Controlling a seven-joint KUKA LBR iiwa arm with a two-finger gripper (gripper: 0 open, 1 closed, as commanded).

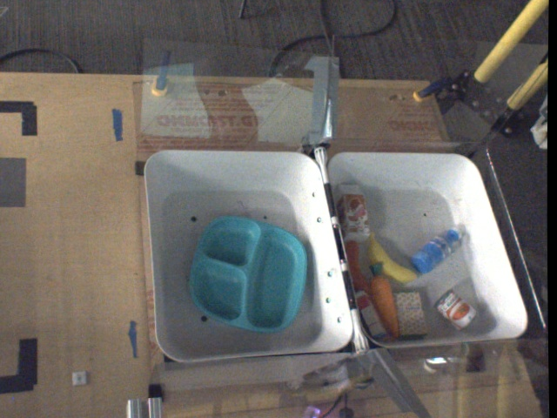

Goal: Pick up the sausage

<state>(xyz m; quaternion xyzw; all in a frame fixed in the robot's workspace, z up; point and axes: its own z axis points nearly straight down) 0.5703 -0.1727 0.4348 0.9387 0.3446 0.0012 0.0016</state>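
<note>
Sausage pick, starting layout. The slender reddish-brown sausage (pixel 354 266) lies lengthwise against the left wall of the right-hand shallow white bin (pixel 487 233), at centre-right of the frame. Whether the hand is spread or pressed together cannot be told.

A good grasp would probably come straight down and close across the sausage's narrow width. Room is scarce, because the wall is on one side and neighbours are on the other. A curved yellow banana (pixel 389 266) lies just beside it to the right, and an orange carrot (pixel 384 304) touches or nearly touches its lower end. A red-and-white packet (pixel 352 214) sits just above it.

A blue plastic bottle (pixel 435 251), a small speckled box (pixel 410 313) and a small tin can (pixel 455 309) lie farther right. The left-hand white bin (pixel 174 190) holds a teal divided plate (pixel 250 273), on the tan desk (pixel 70 251).
</note>
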